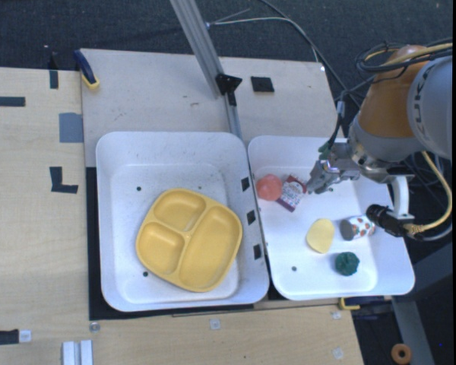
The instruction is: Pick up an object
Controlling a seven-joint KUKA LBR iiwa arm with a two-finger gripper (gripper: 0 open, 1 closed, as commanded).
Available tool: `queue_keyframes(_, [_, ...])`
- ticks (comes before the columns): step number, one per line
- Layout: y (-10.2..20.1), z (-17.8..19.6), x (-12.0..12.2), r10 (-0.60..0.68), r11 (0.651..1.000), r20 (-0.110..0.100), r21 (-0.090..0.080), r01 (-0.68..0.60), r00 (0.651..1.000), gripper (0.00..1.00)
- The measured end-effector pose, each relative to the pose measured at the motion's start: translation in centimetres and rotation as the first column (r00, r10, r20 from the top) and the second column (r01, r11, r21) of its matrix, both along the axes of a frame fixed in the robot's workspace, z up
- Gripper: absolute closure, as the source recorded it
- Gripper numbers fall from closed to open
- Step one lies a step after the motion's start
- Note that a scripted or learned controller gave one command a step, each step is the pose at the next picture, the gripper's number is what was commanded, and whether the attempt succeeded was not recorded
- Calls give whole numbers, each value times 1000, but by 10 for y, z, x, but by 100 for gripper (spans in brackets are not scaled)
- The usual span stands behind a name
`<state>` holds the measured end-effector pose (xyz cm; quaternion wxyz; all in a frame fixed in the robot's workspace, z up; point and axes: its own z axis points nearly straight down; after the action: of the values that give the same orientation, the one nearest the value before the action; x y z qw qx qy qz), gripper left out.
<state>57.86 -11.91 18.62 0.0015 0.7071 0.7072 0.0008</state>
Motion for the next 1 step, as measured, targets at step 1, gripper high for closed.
queue_keyframes(1, [0,53,1,2,1000,2,0,-2,1000,100])
